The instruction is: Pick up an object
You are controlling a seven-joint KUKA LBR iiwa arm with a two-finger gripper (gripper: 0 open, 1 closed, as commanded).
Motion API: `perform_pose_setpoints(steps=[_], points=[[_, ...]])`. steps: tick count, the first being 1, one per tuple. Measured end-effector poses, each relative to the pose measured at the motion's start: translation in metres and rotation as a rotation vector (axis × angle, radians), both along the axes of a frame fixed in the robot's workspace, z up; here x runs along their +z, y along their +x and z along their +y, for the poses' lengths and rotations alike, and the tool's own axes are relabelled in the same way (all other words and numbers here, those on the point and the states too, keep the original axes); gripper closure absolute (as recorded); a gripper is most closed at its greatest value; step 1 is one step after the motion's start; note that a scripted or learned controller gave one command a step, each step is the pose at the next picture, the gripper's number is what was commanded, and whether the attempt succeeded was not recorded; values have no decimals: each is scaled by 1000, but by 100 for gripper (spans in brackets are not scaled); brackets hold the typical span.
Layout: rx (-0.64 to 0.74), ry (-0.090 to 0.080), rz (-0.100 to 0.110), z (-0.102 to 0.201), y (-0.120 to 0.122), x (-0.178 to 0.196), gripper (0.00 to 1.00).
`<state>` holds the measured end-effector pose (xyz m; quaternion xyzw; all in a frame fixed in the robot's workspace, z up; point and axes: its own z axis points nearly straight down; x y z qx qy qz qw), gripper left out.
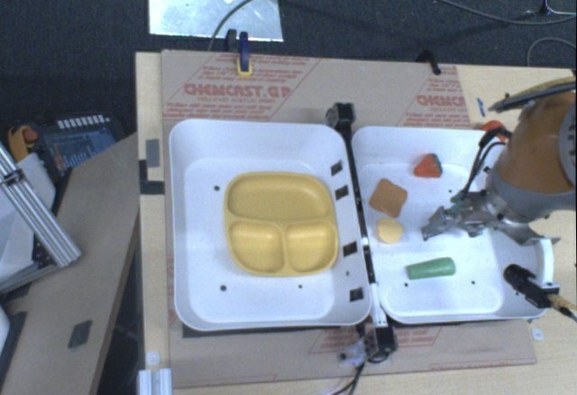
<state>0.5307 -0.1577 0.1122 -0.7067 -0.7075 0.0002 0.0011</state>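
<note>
The right bin (487, 301) holds a brown square block (389, 197), a small pale yellow round piece (389, 231), a red-orange item with a dark top (427, 167) and a green cylinder (430, 269) lying on its side. My gripper (439, 225) hangs low over the middle of this bin, pointing left. It is right of the yellow piece, above the green cylinder in the view, and apart from both. I see nothing held in it.
In the left bin (198, 294) lies a yellow tray (278, 222) with three compartments. A black divider strip (353, 204) runs between the bins. The arm (532, 168) covers the right bin's right side.
</note>
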Motion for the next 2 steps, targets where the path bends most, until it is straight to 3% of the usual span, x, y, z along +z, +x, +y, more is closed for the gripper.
perform_pose_setpoints(steps=[1, 2], points=[[0, -3, -5, -1, 1, 14, 100], [3, -2, -7, 6, 9, 63, 100]])
